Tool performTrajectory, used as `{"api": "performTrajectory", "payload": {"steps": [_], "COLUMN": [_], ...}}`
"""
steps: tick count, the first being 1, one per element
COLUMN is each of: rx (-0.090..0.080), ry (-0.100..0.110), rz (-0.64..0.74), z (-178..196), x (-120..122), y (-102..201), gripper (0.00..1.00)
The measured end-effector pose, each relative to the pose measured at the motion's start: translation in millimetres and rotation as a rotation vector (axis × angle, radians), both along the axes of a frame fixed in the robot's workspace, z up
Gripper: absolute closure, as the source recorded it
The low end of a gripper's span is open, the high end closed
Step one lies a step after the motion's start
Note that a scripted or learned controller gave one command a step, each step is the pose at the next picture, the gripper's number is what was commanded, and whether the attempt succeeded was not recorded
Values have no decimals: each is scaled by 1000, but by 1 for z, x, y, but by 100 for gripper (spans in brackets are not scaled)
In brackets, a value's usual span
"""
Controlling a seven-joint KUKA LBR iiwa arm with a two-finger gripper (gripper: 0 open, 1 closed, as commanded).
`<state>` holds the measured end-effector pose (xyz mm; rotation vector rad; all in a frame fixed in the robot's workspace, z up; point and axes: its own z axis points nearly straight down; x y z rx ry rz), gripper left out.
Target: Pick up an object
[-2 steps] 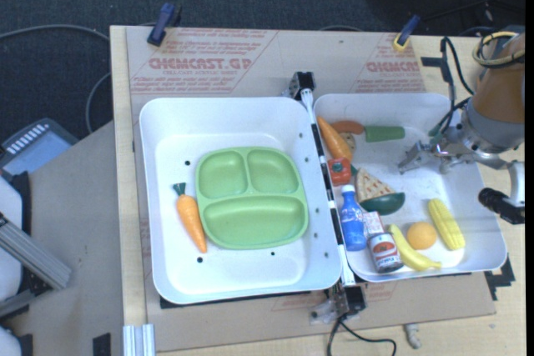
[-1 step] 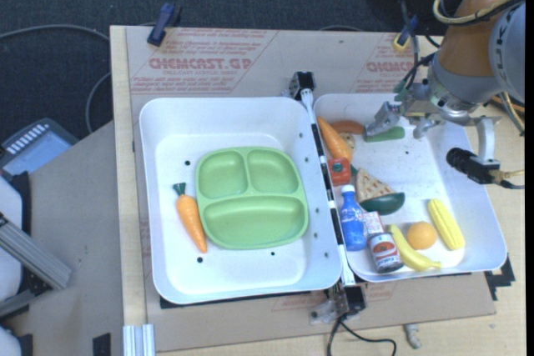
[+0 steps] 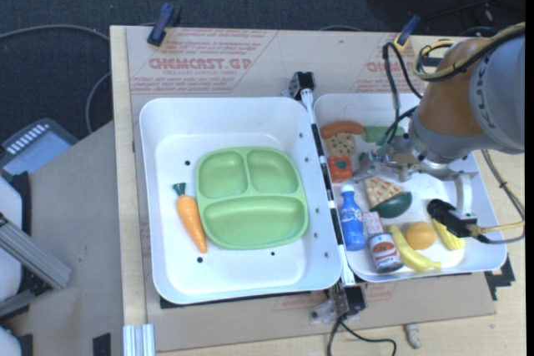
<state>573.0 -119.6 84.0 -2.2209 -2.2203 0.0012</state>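
Camera view: my pincer point(image 3: 384, 167) is low in the right bin point(image 3: 477, 256), in its upper middle, at the end of my grey arm point(image 3: 501, 96), which comes in from the right with the orange band above the wrist. I cannot tell whether the pincer is wide or narrow, and I see nothing held in it.

Just below the pincer lies a toy pizza slice point(image 3: 382, 191), touching or almost touching it, with a dark green piece point(image 3: 400, 203) against the slice's lower right. To the pincer's left, along the bin's left wall, lie a red-orange piece point(image 3: 342, 129), a pale speckled piece point(image 3: 340, 145) below it and a small orange-red piece point(image 3: 338, 169) below that. A green item point(image 3: 375, 133) sits just above the pincer.

Further down stand or lie a blue bottle with a white cap point(image 3: 352, 221), a small can with a red label point(image 3: 384, 251) beside it, a banana point(image 3: 410, 253) and an orange point(image 3: 421, 235) touching the banana. These are the objects to pick from, all on the bin floor.

The left bin point(image 3: 225, 264) holds a green divided plate point(image 3: 250, 198) in its middle and a toy carrot point(image 3: 191, 218) just left of the plate. Both bins rest on a printed brown bench point(image 3: 250, 62).
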Motion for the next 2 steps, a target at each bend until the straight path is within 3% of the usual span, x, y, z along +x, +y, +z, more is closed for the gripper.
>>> {"api": "performTrajectory", "payload": {"steps": [1,2], "rx": [1,0], "ry": [0,-3], "rz": [0,-1], "z": [0,10], "x": [-42,-42], "y": [11,12], "gripper": [0,100]}}
